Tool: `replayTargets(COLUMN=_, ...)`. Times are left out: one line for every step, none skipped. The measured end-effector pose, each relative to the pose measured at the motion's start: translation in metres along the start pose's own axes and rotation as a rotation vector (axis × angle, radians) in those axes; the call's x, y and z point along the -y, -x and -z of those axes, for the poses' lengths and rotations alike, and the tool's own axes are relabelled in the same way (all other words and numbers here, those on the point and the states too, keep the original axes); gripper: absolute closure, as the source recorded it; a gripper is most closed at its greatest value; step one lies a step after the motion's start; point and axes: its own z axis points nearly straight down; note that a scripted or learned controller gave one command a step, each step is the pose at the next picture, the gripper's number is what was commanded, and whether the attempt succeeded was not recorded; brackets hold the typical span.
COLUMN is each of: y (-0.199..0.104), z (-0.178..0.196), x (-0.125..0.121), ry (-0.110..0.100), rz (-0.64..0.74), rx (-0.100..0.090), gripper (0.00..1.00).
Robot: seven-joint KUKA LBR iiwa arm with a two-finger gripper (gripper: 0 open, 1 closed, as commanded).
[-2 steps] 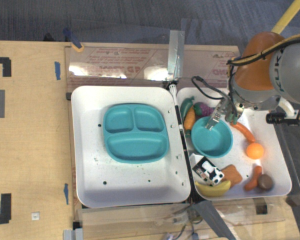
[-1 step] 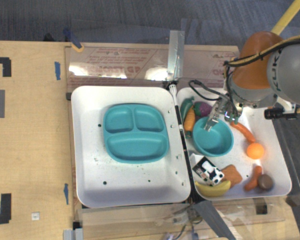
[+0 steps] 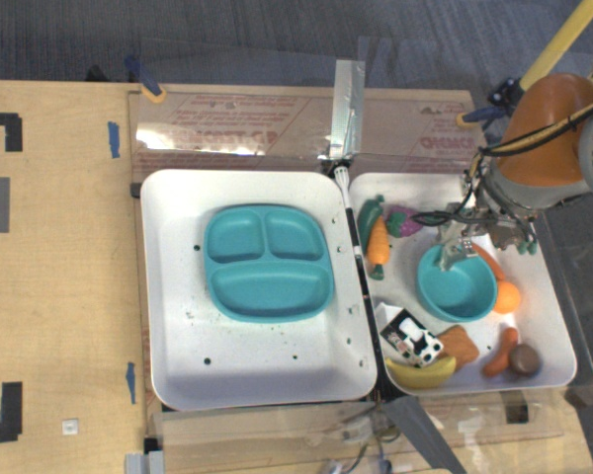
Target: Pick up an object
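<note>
Toys crowd the right bin (image 3: 558,349): a smooth teal bowl (image 3: 459,286) in the middle, a carrot (image 3: 378,248) and a purple piece (image 3: 405,223) at its left, an orange ball (image 3: 507,297) touching its right side, a curved banana (image 3: 421,371) and a black-and-white block (image 3: 411,337) near the front wall. The gripper (image 3: 464,248) hangs over the bowl's far rim; whether it is apart or together I cannot tell. A glossy teal three-part plate (image 3: 268,262) lies in the left bin (image 3: 168,294)

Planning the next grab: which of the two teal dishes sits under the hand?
The round teal bowl in the right bin, directly below the hand. The divided teal plate lies alone in the left bin.
</note>
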Motion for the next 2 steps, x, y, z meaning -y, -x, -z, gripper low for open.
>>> replayTargets(y=-0.001, z=-0.003, x=-0.002, ry=0.002, rz=0.002, rx=-0.003, gripper=0.00)
replayTargets(y=-0.043, z=-0.004, x=0.043, ry=0.000, rz=-0.099, rx=-0.005, gripper=0.00)
